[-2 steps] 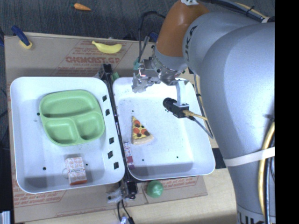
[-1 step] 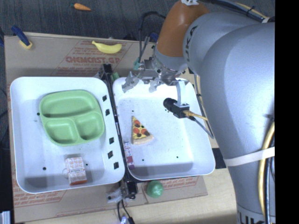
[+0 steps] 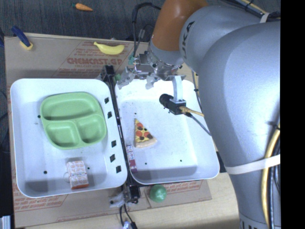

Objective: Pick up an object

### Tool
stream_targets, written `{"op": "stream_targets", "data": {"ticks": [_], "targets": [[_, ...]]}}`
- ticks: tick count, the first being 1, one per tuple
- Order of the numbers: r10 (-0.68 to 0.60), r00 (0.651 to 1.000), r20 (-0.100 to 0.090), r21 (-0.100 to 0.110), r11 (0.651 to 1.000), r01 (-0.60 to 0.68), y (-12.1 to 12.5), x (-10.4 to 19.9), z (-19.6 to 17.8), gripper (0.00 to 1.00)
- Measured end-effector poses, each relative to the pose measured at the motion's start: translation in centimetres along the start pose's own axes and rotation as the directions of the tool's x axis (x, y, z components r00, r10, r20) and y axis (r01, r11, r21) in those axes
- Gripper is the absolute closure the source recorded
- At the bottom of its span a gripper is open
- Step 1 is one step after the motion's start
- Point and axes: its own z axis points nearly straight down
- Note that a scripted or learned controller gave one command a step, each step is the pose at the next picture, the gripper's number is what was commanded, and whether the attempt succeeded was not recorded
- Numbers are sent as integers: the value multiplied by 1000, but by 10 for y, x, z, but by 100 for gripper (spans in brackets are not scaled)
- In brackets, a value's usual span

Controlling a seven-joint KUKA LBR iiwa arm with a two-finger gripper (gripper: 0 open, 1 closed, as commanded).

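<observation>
From my overhead camera I see the gripper (image 3: 145,78) hanging over the right bin's (image 3: 200,163) far-left corner (how it stands, wide or narrow, I cannot tell), while the pizza slice (image 3: 142,134) lies on that bin's floor, well apart from it.

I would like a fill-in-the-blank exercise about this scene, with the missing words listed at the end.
1. The green tray lies in the ____ bin.
2. The pizza slice lies in the ____ bin.
3. The banana lies on the cardboard, ____ both bins.
4. The green ball rests just below the ____ bin's rim.

Missing words: left; right; outside; right
</observation>
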Motion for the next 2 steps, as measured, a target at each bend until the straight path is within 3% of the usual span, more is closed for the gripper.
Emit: {"op": "stream_targets", "data": {"ticks": [2], "targets": [[-1, 1000, 1, 1, 1000, 1, 0, 0, 0, 0]]}}
